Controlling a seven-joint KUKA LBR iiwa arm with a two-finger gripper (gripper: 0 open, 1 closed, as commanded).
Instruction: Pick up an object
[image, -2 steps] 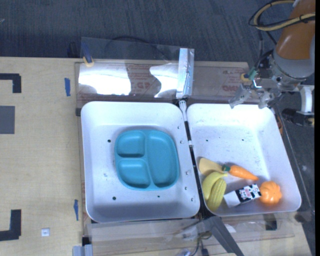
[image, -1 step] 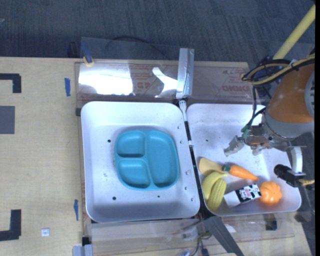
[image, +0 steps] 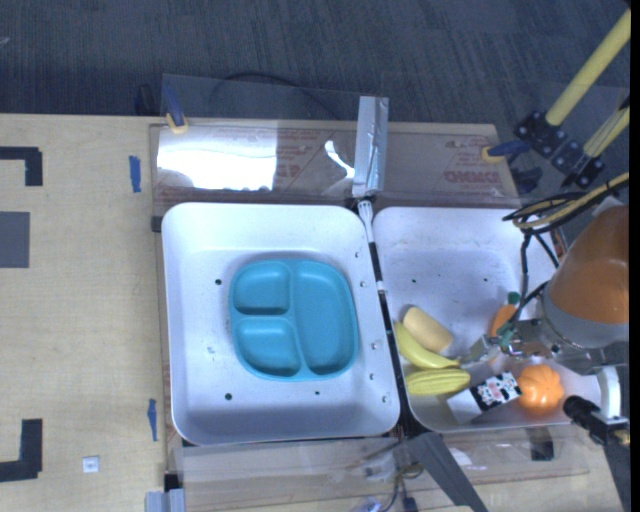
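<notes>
The right bin (image: 440, 250) holds several toy foods in its near part. A pale yellow lump (image: 427, 325) rests on a banana (image: 418, 350), with a second yellow piece (image: 437, 381) just below. An orange fruit (image: 541, 390) sits at the near right, a small black-and-white object (image: 495, 391) beside it, and a thin orange piece (image: 500, 320) farther back. My gripper (image: 494, 347) reaches in from the right, low over the bin between the banana and the orange fruit. I see nothing held in it.
The left bin (image: 190, 300) carries a blue divided plate (image: 293, 317). The arm's orange band (image: 600, 275) and grey wrist cover the right bin's right side. Cables and a yellow pole (image: 590, 60) stand at the back right. A clear panel (image: 300, 155) rises behind the bins.
</notes>
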